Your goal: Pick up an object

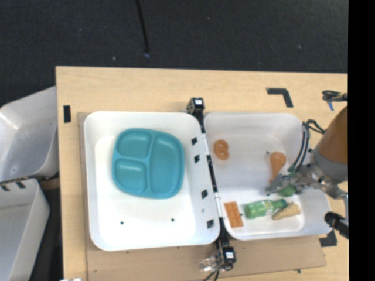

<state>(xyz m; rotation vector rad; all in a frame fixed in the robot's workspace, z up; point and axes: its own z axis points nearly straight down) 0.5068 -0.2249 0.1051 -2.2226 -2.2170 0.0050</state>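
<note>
From my station I read the right bin (pixel 246 122) first, nearest edge up. Along its near wall lie an orange rectangular block (pixel 233 213) at about 7 o'clock from the bin's middle, a green bottle (pixel 263 208) on its side just beside it at 6 o'clock, and a tan, bread-like piece (pixel 287 212) touching the bottle's right end at 5 o'clock.

Just above the bottle the gripper (pixel 287 183) hangs low at 4 o'clock, something green showing at its tips; I cannot tell whether the claw is released, clenched or grasping. Right beside it, at 3 o'clock, an orange carrot-shaped piece (pixel 276 163) lies slanted on the bin floor. A small round orange piece (pixel 221 150) sits at 9 o'clock, close to the left wall and well apart from the rest.

The left bin (pixel 96 215) holds a teal divided plate (pixel 147 163), set toward its far half.
</note>
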